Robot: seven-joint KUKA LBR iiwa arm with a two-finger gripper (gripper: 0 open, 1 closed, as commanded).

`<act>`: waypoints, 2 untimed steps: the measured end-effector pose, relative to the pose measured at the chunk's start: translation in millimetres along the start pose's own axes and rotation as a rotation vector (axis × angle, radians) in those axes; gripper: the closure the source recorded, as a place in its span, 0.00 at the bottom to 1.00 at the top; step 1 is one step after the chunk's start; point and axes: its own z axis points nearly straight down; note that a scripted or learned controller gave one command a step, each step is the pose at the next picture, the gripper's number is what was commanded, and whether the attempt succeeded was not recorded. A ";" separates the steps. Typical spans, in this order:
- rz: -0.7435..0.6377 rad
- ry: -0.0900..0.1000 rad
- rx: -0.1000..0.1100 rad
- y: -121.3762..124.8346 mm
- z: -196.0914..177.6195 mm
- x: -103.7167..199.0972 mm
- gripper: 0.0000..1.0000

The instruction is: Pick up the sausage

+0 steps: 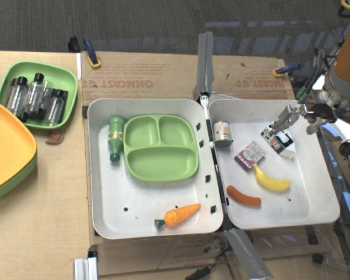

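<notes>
The sausage (243, 196), reddish-orange and short, lies near the front left corner of the right bin (315, 214), its left end close to the bin's wall. My gripper (277, 137) hangs over the back right part of that bin, well behind the sausage and to its right, with a yellow banana (272, 181) lying between the two. Nothing of the sausage is touched by the gripper.
A purple packet (249, 155) and a small can (222, 133) lie in the right bin behind the sausage. The left bin (105, 214) bears a green divided plate (161, 146), a green bottle (115, 137) and a carrot (178, 214). Orange plates (6, 150) and a green tray of bottles (38, 95) sit far left.
</notes>
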 end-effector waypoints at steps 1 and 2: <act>-0.071 0.000 -0.002 66.5 129.0 1.9 0.00; -0.126 0.000 -0.002 104.1 178.9 11.5 0.00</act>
